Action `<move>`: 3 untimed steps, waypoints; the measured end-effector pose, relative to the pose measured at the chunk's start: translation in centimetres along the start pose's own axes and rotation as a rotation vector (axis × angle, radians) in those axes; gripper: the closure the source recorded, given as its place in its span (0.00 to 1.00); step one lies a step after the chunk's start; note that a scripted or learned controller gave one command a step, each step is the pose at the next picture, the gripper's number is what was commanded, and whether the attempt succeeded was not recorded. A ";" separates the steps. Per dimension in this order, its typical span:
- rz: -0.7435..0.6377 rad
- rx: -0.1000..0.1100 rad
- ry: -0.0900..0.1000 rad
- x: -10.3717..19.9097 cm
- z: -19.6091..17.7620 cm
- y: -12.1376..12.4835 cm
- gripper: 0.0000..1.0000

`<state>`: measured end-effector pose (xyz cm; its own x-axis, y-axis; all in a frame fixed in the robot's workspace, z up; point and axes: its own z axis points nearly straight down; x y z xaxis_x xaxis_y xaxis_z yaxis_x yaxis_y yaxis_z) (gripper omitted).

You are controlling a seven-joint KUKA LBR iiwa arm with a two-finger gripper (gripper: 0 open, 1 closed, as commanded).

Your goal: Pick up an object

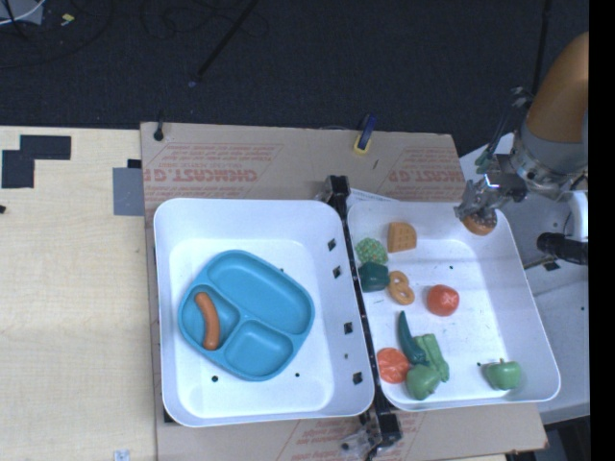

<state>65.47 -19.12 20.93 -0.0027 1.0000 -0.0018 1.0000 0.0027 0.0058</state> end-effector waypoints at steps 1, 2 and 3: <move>-0.002 0.005 0.002 -0.1 -1.9 0.0 1.00; 0.000 0.007 0.004 4.7 -2.9 -1.9 1.00; 0.000 0.009 0.005 9.4 -3.2 -4.7 1.00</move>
